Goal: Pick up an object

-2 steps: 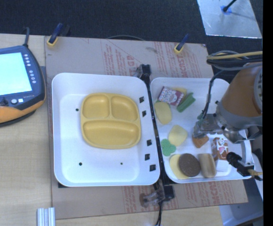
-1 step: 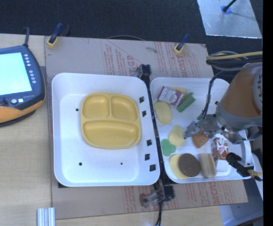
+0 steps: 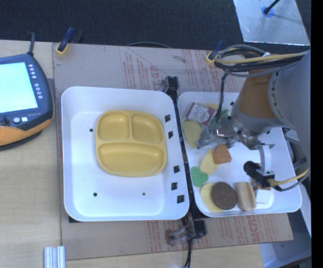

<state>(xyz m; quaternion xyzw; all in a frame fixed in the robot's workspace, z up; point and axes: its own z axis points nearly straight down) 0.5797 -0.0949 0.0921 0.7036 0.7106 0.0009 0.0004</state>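
My gripper (image 3: 217,136) hangs low over the middle of the right bin (image 3: 288,206), under the grey wrist with its orange band. Just below it lies a small orange-brown toast-like piece (image 3: 222,154), close to the gripper; I cannot tell whether they touch. A pale yellow piece (image 3: 191,132) lies to its left and another yellow piece (image 3: 208,163) below it. A pink-and-white packet (image 3: 197,112) rests near the bin's back left. Along the front edge sit a green piece (image 3: 198,177), a dark brown round cookie (image 3: 224,195), a tan bread roll (image 3: 245,196) and a white block (image 3: 264,197).
The left bin (image 3: 77,149) holds a yellow divided plate (image 3: 131,143). A black divider with clips (image 3: 178,149) runs between the bins. A teach pendant (image 3: 13,102) lies at the far left of the bench. Yellow and black cables (image 3: 245,53) loop above the arm.
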